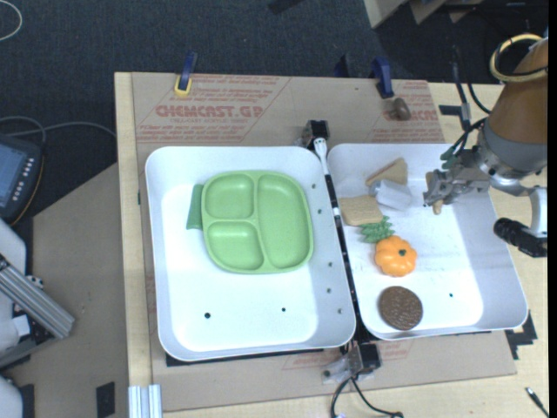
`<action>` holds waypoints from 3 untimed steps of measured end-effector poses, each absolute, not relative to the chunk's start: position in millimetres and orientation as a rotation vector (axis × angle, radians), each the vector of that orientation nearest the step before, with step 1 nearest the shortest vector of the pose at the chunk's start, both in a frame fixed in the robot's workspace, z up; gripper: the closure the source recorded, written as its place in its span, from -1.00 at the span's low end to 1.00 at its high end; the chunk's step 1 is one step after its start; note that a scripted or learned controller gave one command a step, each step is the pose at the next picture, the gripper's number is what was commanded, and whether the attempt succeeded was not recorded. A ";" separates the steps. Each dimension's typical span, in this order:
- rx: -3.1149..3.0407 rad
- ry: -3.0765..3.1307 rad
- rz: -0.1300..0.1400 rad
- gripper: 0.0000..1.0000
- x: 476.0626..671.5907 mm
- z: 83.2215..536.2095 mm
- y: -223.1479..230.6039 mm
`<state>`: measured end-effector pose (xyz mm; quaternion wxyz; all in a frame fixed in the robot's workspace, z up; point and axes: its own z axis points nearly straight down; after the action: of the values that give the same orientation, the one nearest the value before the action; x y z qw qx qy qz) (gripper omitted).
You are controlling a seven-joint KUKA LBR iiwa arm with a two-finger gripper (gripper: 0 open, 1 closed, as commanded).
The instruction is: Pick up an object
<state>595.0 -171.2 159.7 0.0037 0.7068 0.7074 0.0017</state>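
Observation:
In the right bin [474, 259] lie an orange pumpkin [395, 257] with a green leafy piece [377, 230] beside it, a round brown cookie [400, 307], a tan bread slice [359, 209], a tan wedge [389, 172] and a pale clear piece [394, 196]. My gripper [439, 197] hangs over the bin's upper right part, just right of the pale piece. I see nothing between its fingers. The arm's orange band [522, 103] rises at the right edge.
The left bin [244, 320] holds a green divided plate [257, 220]. Clamps sit along the cardboard bench's far edge [261, 94]. A black clip [317, 133] stands where the bins meet. The right bin's bare floor lies right of the pumpkin.

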 end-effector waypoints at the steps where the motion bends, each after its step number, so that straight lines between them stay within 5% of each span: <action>1: 2.214 2.217 0.006 1.00 604.1 221.7 -171.3; 2: 2.218 2.220 0.002 1.00 604.9 225.4 -171.3; 3: 2.213 2.227 0.004 1.00 624.4 218.7 -118.6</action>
<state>624.4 -118.6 218.7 0.0011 0.7049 0.7093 0.0013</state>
